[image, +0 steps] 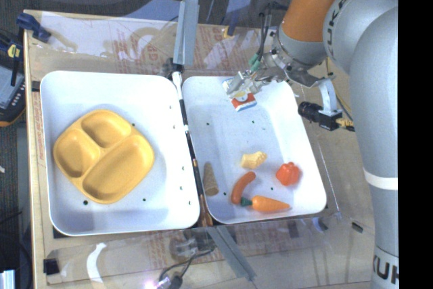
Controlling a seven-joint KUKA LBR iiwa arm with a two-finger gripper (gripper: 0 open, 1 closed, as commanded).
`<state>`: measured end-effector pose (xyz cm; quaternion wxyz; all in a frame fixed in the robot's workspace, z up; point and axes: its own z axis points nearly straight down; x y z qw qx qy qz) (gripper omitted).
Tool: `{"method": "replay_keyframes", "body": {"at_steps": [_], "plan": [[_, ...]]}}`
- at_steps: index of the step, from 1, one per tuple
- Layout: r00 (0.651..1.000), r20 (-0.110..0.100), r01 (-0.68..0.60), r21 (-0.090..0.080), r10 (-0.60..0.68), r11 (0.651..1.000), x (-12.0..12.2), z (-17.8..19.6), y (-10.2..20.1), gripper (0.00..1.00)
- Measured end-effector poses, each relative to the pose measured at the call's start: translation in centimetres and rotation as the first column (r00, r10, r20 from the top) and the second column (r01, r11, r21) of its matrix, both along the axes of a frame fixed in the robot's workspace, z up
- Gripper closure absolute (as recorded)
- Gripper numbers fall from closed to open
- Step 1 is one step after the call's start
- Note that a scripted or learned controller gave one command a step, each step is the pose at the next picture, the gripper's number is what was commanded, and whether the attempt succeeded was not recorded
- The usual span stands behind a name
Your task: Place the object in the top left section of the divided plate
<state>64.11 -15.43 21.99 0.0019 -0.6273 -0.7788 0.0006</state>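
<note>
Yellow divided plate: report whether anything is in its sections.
Empty. The yellow divided plate in the left bin shows bare yellow in all three sections.

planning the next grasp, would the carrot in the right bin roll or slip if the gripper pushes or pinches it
The carrot looks like a smooth, glossy toy, so it is probably light, stiff and a bit slippery. Its tapered, rounded body may roll or pivot toward the tip when pushed. It lies near the sausage, which a push might nudge.

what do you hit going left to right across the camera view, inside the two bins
yellow divided plate → brown cone-shaped piece → hot dog → pale yellow chunk → red pepper
</note>
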Motion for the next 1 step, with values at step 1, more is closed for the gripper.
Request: {"method": "replay_keyframes", "body": {"at_steps": [1], "plan": [[0.979, -0.003, 0.203, -0.001, -0.203, 0.979, -1.38, -0.01, 7.44, 1.0]]}}
